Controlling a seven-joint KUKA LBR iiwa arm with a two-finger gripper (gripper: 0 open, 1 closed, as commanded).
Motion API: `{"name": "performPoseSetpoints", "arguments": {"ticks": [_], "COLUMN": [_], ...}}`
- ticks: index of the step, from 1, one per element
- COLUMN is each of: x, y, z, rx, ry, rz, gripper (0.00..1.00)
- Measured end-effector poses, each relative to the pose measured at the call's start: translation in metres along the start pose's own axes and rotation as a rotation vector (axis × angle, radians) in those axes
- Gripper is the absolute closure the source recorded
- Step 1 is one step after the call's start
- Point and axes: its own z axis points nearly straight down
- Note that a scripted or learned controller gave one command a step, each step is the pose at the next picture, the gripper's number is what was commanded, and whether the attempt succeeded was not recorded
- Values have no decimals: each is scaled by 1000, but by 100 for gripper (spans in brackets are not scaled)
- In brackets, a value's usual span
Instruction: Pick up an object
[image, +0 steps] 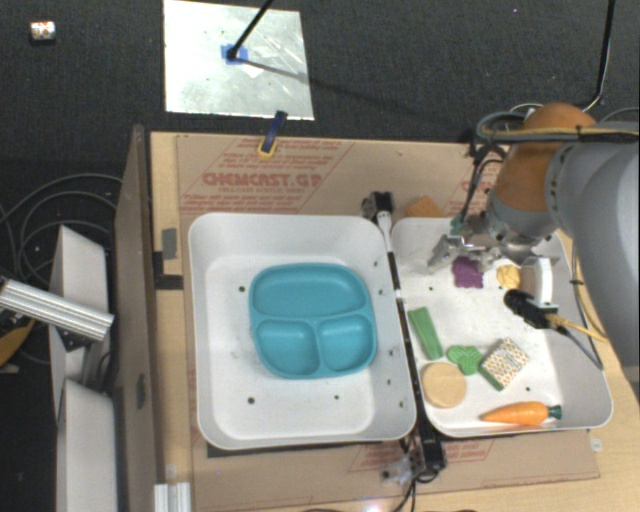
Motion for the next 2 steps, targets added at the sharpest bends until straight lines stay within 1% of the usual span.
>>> {"name": "performPoseSetpoints", "arguments": {"ticks": [1,2], "x": [-1,-1], "y": [1,1], "z": [-13,-13], "rx": [-5,-5], "ry": [-1,-1], "rz": [-2,-2], "gripper": [100,0]}}
